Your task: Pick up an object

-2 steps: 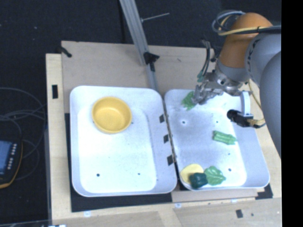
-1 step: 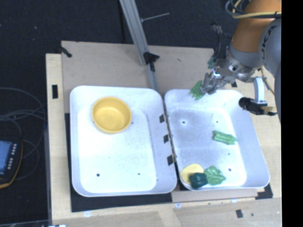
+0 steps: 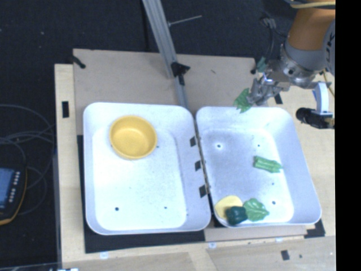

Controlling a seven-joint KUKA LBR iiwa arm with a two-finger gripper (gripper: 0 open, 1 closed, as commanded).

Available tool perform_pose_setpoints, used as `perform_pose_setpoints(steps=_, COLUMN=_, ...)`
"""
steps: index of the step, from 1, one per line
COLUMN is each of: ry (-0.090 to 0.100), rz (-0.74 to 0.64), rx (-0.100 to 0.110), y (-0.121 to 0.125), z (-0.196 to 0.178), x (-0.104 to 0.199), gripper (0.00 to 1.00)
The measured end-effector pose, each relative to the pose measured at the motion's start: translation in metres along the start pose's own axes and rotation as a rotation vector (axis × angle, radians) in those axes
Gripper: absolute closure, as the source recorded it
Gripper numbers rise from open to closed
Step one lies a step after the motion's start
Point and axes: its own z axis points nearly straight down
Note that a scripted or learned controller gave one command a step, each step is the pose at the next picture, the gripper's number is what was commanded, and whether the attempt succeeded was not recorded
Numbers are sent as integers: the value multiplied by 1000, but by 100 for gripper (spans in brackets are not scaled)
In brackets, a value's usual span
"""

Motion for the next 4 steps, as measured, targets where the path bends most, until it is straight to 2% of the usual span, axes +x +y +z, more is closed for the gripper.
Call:
perform_pose_setpoints(steps=1, ry=1, rz=0, rx=3, y=0, z=-19, x=0, gripper=100)
perform_pose_setpoints(steps=3, ry=0, rz=-3, rx=4, y=-38, z=-16, x=85, gripper=100)
perform_pose_setpoints(steps=4, ry=1, rz=-3, rx=6, y=-49, z=2, x=138, gripper=100)
